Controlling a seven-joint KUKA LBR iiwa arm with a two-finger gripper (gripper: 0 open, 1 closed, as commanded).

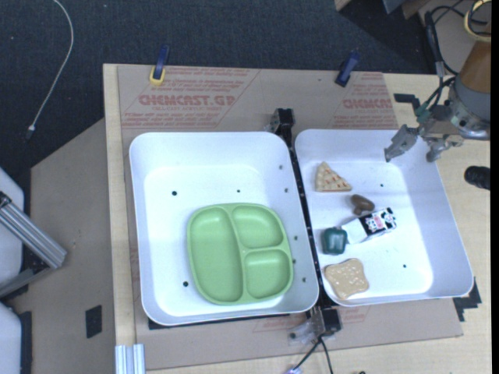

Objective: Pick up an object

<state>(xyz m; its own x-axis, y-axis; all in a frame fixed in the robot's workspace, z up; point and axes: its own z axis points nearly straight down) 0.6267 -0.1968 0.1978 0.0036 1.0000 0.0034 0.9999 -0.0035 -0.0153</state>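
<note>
Five small things lie in the right bin, any of them open to picking. Farthest back is a tan waffle wedge; nearer and a little right of it sits a brown lump too small to identify. Just near that lies a small white carton with black patches, tipped on its side, its print too blurred to read. Touching its left end is a dark green cup-like piece, and nearest the front rim rests a slice of toast.

The claw hangs over the far right corner of that bin, well apart from all five things. Its two fingers stand spread, with nothing between them. The arm behind it is cut off by the right edge, so little beyond the wrist is visible.

The left bin holds one thing, a pale green divided plate with three compartments, lying toward the near side.

Both bins rest on a brown board printed with red lettering, fixed to the worktop by two clamps, one yellow and blue, one blue, at the far edge.
</note>
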